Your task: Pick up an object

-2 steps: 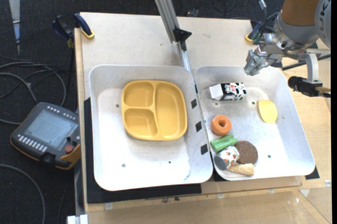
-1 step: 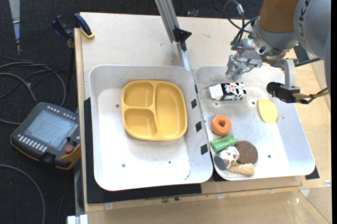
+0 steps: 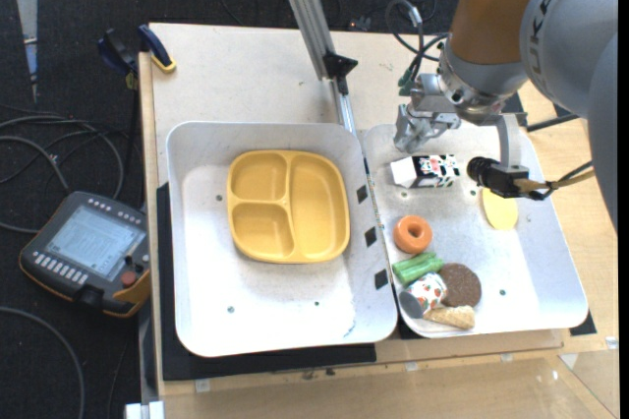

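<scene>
I saw the claw [image 3: 421, 134] hanging just above the black-and-white milk carton [image 3: 426, 171] in the right bin [image 3: 550, 260], though I couldn't tell its grip. Left of the carton lay the yellow divided plate [image 3: 288, 206]; below it, an orange ring [image 3: 414, 233]; right of it, a yellow piece [image 3: 500, 209].

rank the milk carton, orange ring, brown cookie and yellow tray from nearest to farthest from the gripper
From the gripper:
1. milk carton, just below it
2. orange ring, mid right bin
3. brown cookie, right bin's near end
4. yellow tray, left bin
</scene>
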`<state>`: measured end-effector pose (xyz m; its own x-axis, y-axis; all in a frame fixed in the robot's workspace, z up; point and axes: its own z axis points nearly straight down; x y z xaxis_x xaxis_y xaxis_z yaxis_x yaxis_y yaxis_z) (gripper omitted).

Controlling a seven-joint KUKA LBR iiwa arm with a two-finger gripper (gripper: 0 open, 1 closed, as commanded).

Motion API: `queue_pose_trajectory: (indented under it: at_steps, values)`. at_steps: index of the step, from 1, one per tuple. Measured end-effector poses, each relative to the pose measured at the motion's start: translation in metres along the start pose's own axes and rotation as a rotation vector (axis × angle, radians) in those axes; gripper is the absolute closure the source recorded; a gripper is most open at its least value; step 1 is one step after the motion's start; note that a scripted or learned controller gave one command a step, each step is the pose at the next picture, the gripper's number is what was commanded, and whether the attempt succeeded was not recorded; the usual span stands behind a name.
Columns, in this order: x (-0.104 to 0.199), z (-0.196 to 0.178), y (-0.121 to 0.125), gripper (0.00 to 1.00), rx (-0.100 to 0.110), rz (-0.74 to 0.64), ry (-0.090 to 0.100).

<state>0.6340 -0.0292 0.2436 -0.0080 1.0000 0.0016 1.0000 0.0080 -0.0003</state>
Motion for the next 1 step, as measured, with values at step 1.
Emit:
queue_pose_trajectory:
  at_steps: [1]
  values:
    - [0.0542, 0.0095, -0.0044, 1.00, 0.001, 0.000, 0.000]
